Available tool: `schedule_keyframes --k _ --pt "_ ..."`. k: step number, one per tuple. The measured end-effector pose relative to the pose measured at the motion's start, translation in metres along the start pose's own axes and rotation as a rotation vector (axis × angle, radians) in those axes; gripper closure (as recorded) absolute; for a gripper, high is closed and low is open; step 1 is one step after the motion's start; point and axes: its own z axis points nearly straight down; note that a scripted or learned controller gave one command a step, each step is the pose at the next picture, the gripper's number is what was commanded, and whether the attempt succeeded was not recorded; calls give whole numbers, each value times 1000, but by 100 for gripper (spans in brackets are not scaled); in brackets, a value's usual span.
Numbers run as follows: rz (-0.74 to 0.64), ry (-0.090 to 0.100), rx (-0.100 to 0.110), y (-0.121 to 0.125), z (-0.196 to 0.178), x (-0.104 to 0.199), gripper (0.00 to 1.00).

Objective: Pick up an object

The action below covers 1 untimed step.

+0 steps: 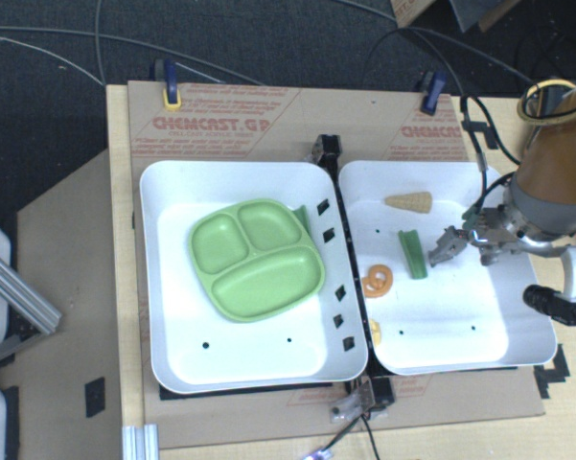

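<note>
In the right bin [479, 338] lie a green block [412, 254], an orange ring [378, 280] and a tan cone [408, 201]. A small yellow piece [375, 332] sits at that bin's left rim. My gripper [467, 250] hangs over the right part of this bin, just right of the green block and apart from it. It is open, and nothing shows between its fingers. The grey arm with its orange band [556, 166] comes in from the right.
The left bin [172, 343] holds a green divided plate [257, 259]. A black divider with clips [334, 247] runs between the two bins. Cables [479, 132] trail over the bench's back right corner. Bare white floor lies in the right bin's front half.
</note>
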Motion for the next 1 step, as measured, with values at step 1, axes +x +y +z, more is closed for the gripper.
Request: schedule_keyframes --k 1 --pt "0 1 1 -3 44 5 0"
